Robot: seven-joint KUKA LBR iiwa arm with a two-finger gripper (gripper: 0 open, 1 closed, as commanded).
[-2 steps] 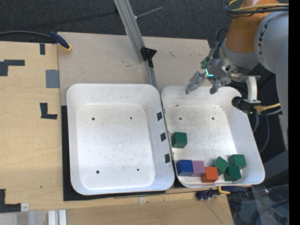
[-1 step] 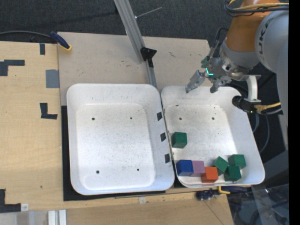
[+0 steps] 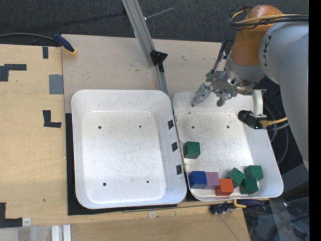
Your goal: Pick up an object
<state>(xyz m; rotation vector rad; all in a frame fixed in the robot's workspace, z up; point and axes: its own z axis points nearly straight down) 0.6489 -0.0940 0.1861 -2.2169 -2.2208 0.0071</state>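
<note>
Two-finger gripper point(image 3: 209, 98): hung over the far rim of the right-hand shallow white bin point(image 3: 261, 149), fingers spread apart, nothing between them. Lone green cube point(image 3: 192, 149): lay on that bin's floor toward its left wall, well apart from the fingers, nearer the camera. Same bin, near edge, clustered: blue cube point(image 3: 197, 179), lilac cube point(image 3: 212, 179), orange cube point(image 3: 225, 186), three dark green blocks point(image 3: 247, 178). Left-hand shallow white bin point(image 3: 80, 134): sat beside it.

One fixed camera looks down at a slant on both white bins point(image 3: 123, 97), arm point(image 3: 281, 39) entering from the right.
</note>
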